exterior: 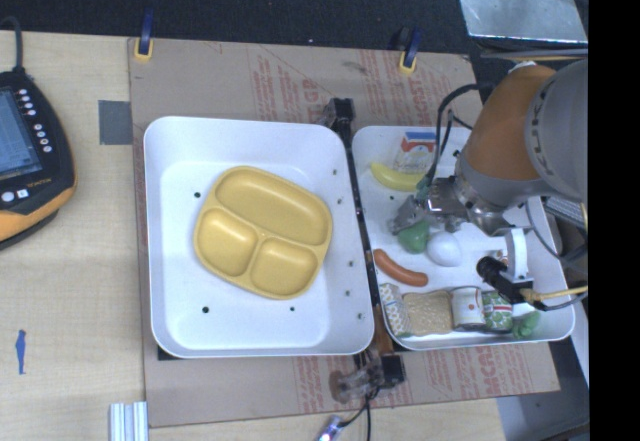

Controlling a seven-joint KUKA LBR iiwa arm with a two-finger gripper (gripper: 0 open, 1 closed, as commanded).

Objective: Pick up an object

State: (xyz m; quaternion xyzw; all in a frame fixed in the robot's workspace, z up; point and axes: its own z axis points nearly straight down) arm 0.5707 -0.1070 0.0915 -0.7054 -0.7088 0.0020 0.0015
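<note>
1. Camera view: the arm (pixel 520 134) reaches over the right bin (pixel 560 329), and its gripper (pixel 415 217) sits low among the toys, right at a green piece (pixel 412 238) beside a white egg (pixel 444 250).
2. I cannot tell from here whether it grips anything.
3. A banana (pixel 392 176) and a hot dog (pixel 400 271) lie nearby.
4. The left bin (pixel 170 329) holds a yellow divided plate (pixel 262 231).

I'm seeing the desk (pixel 80 329) carrying a cardboard sheet (pixel 240 79) with two white bins (pixel 170 229) lying on it; a pendant (pixel 25 159) is resting at left.
</note>
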